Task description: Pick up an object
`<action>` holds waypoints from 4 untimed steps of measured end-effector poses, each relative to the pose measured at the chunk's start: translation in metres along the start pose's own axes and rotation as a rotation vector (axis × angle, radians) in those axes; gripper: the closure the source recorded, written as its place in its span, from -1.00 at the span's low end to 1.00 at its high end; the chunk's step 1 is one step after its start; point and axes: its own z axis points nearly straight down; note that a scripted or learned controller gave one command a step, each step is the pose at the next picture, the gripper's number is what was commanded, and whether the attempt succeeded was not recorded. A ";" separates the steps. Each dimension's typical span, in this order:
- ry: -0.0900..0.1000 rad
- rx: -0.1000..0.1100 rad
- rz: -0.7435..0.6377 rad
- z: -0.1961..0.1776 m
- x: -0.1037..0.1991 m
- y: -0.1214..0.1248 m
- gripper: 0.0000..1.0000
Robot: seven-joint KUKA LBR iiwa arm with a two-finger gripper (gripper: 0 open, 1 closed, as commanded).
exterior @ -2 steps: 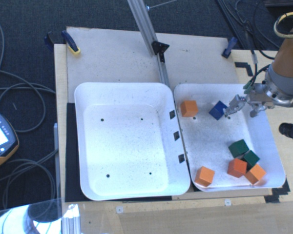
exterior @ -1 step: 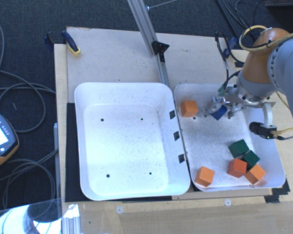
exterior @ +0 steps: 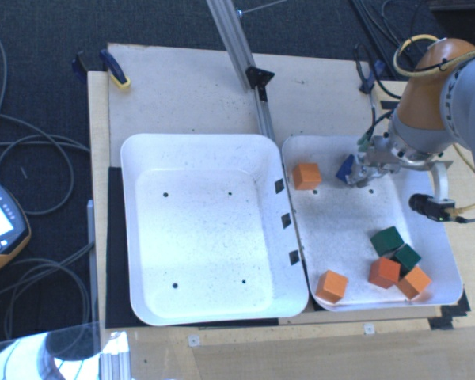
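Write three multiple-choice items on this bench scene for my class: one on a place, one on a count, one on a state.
1. Where do the blocks lie?
A. Left bin
B. Right bin
C. Outside the bins

2. How many green blocks are there?
A. Two
B. Four
C. None

3. The gripper is
A. over the right bin's far end
B. over the left bin
C. off the bench

Key:
1 B: every block sits in the right bin.
2 A: two green blocks lie together.
3 A: the gripper is beside a blue block there.
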 end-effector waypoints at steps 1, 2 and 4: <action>-0.001 -0.004 0.000 0.000 0.000 0.001 -1.00; 0.004 0.002 0.004 0.012 0.024 -0.061 -1.00; 0.000 0.012 -0.001 0.000 0.027 0.016 1.00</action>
